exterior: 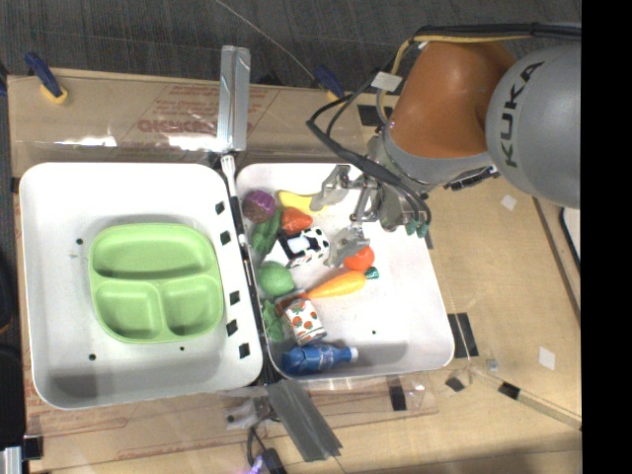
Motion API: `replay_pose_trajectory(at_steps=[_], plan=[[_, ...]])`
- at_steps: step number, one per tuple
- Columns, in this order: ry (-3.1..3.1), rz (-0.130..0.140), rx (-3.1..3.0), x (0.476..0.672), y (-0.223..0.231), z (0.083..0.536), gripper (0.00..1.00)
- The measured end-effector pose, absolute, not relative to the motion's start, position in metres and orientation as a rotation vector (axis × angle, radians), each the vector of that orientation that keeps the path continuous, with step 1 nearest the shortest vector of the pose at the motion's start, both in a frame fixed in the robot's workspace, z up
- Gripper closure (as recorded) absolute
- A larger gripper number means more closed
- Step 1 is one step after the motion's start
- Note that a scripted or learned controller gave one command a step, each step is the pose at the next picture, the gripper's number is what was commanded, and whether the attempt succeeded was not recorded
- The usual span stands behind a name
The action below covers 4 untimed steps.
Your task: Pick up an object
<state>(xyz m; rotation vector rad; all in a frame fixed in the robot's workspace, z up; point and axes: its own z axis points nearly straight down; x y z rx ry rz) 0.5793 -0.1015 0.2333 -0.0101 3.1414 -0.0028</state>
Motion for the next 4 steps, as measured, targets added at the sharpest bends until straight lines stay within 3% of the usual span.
replay_pose_trajectory(at_steps=[1, 2, 3, 4], plan=[[3.144, 0.003, -0.177, 0.578, -0.093, 0.141, 0.0], [3.119, -0.014, -0.404, 0.636, -0.108, 0.102, 0.0], [3.115, -0.009, -0.413, 0.638, -0.104, 0.113, 1.0], [3.106, -0.01, -0.358, 0.66, -0.134, 0.237, 1.0]])
